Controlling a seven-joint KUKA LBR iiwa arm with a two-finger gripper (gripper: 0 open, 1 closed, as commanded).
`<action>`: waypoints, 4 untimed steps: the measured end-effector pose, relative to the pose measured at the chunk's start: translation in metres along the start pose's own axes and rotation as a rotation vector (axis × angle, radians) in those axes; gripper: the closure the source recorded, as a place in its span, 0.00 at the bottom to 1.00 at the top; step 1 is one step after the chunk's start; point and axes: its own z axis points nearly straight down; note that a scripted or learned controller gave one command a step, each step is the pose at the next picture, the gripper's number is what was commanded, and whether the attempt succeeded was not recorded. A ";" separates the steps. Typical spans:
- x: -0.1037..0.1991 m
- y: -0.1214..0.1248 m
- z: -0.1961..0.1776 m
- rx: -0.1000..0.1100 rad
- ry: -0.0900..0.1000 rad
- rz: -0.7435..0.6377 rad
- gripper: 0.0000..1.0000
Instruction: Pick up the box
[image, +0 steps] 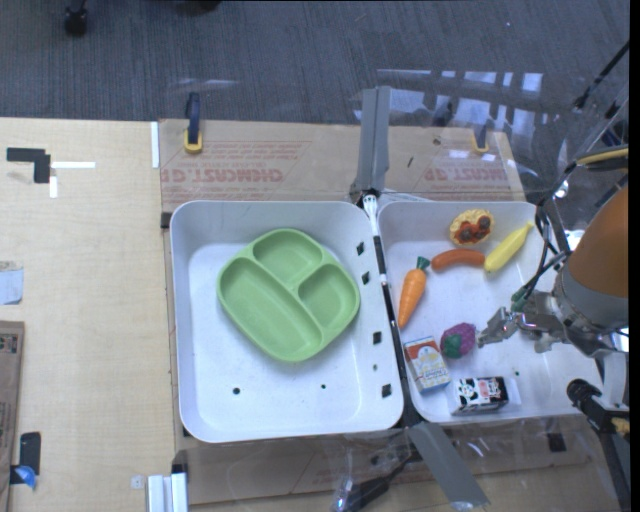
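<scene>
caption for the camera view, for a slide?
Gripper hovers beside the purple toy in the right bin; boxes untouched, green plate in the left bin.

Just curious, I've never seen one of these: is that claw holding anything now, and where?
Nothing is held. The claw hangs over the right bin, near the purple toy, nothing between its fingers.

The arm enters from three o'clock, its orange band at the frame's edge, grey wrist below it. The pincer (497, 328) points toward nine o'clock, slightly tilted down, metallic fingers (492, 336) slightly spread with nothing between them. Cables loop above the wrist toward one o'clock.
</scene>
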 end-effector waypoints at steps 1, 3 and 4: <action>0.061 0.046 0.051 0.000 -0.001 0.145 0.00; 0.060 0.043 0.048 0.000 -0.001 0.040 0.00; 0.058 0.126 0.050 -0.001 -0.002 0.188 0.00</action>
